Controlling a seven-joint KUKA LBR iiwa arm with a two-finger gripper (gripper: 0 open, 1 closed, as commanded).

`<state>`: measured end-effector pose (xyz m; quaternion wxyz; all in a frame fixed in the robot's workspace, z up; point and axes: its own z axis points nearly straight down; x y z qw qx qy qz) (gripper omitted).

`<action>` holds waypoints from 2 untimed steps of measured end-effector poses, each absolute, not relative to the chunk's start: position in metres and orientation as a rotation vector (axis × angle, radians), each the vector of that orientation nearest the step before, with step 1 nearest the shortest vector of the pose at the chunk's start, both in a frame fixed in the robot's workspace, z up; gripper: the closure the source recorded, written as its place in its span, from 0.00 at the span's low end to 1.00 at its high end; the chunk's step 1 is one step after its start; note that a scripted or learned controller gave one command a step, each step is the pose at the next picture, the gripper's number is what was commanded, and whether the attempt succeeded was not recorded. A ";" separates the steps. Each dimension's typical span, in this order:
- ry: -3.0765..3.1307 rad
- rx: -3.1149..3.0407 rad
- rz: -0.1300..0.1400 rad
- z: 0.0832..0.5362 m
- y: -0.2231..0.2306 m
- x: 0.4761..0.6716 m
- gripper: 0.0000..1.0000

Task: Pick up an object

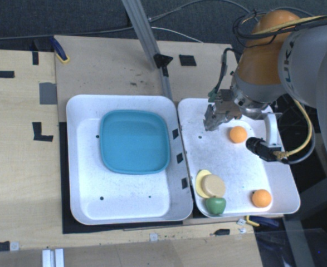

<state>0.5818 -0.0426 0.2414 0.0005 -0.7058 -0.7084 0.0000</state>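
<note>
Clutter at the near edge of the right bin is one hazard: a green piece sits touching a tan disc and a yellow piece, with one orange ball near the bin's near right corner, so a grasp there could catch two things or pin one against the rim. Farther back, the end effector hangs over bare bin floor with nothing visibly held, how wide it stands I cannot tell, and a second orange ball lies just to its right. That ball looks the likeliest target, yet a straight descent from here would probably miss it, and a glancing touch could send it rolling away.
</note>
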 end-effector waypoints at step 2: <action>-2.226 -2.214 0.000 0.229 0.076 0.582 1.00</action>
